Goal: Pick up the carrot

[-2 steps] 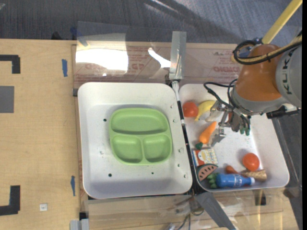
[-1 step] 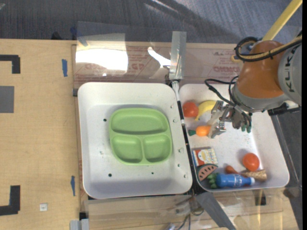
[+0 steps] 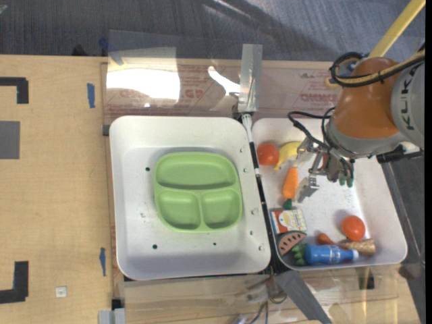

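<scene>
Lying in the right bin point(image 3: 388, 201), toward its upper left quarter, the carrot point(image 3: 290, 181) rests roughly upright in the view, orange body with its pale end lowermost, on bare white floor. Above and to its left sits a red tomato-like ball point(image 3: 268, 154), and a yellow banana-like piece point(image 3: 291, 150) lies just above the carrot's top end, near but apparently not touching. Below the carrot is a small printed carton point(image 3: 288, 219); further down the bin hold a blue bottle point(image 3: 329, 254), a second orange-red ball point(image 3: 353, 227) and a brown piece point(image 3: 360, 247) beside the bottle. The gripper point(image 3: 317, 177) hangs just to the right of the carrot, beneath the orange band of the arm point(image 3: 364, 106); its fingers appear parted, with nothing between them, so the carrot is not grasped. The left bin point(image 3: 128, 181) holds a green divided tray point(image 3: 198, 199) and plays no part in this step. Judgement: the step in hand is the approach. To do it well, the gripper should shift leftward until centred over the carrot's midsection, with the fingers straddling the narrow width rather than the length, then descend fully to the bin floor before closing. Keeping clear of the banana-like piece above is advisable, since a closure too high could catch both items.
</scene>
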You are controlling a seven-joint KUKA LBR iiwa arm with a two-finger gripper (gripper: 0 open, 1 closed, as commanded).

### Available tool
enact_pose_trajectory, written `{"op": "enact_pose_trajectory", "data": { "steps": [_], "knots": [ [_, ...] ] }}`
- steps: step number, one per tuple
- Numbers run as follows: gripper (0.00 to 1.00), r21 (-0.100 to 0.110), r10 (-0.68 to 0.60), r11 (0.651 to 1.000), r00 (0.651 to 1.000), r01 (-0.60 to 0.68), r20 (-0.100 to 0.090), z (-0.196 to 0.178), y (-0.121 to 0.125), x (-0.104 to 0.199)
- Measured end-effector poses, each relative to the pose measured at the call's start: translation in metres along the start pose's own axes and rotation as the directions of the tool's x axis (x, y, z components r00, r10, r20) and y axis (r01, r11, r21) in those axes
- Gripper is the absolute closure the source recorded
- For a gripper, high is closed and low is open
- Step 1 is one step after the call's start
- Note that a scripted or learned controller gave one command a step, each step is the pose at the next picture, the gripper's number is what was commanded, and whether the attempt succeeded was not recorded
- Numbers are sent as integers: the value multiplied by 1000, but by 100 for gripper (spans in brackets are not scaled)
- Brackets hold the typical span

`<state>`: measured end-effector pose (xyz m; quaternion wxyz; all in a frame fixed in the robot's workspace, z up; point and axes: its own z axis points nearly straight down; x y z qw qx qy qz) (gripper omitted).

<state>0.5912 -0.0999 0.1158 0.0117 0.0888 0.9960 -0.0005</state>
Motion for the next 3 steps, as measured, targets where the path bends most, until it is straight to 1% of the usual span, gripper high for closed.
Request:
{"op": "enact_pose_trajectory", "data": {
  "steps": [1, 2, 3],
  "knots": [
    [0, 0, -68, 998, 998, 68, -12, 26, 9, -2],
    [100, 0, -70, 998, 998, 70, 4, 12, 10, -7],
    [100, 2, 188, 982, 982, -188, -17, -73, 62, 70]
  ]
}}
